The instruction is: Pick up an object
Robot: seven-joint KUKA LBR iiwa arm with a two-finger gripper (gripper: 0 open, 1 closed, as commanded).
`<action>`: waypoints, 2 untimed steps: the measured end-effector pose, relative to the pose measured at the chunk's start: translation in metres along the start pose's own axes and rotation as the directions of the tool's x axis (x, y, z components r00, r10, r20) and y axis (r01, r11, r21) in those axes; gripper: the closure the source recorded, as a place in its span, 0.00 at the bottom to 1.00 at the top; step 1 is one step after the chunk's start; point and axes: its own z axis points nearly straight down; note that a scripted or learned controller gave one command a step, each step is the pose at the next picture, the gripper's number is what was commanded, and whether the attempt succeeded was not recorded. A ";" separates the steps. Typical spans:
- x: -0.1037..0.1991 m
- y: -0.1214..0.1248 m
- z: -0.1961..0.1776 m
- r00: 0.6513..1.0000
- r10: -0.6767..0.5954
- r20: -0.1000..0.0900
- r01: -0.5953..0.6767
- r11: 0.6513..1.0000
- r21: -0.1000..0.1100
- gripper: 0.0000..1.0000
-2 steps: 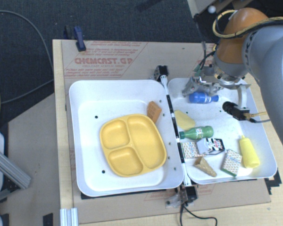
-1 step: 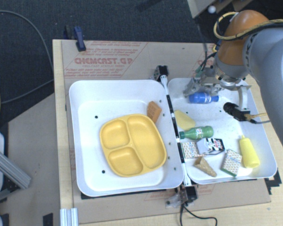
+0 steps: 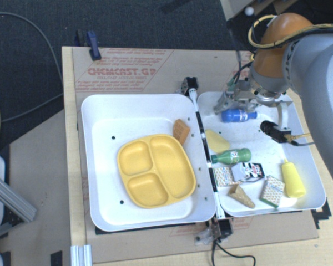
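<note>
My gripper (image 3: 234, 100) hangs over the far left corner of the right bin (image 3: 311, 173). A blue bottle (image 3: 237, 116) lies on its side right under and in front of the gripper; I cannot tell whether they touch. Nearer the front lie a green bottle (image 3: 231, 157), a pale yellow wedge (image 3: 216, 141), a yellow mustard bottle (image 3: 292, 178), a brown wedge (image 3: 241, 195) and several small printed packets (image 3: 248, 172). In the left bin (image 3: 97, 148) sit a yellow divided plate (image 3: 155, 170) and a brown cracker-like piece (image 3: 181, 130).
The grey arm with its orange band (image 3: 283, 43) comes in from the upper right above the right bin's far edge. A black clip (image 3: 190, 85) sits where the bins meet at the back. The bins rest on a cardboard sheet (image 3: 122, 71).
</note>
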 end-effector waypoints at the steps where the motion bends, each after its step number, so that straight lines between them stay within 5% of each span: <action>1: 0.004 0.000 0.000 1.000 0.001 0.004 -0.001 1.000 -0.004 0.00; 2: 0.001 0.001 0.000 1.000 -0.001 -0.003 0.001 1.000 -0.004 0.00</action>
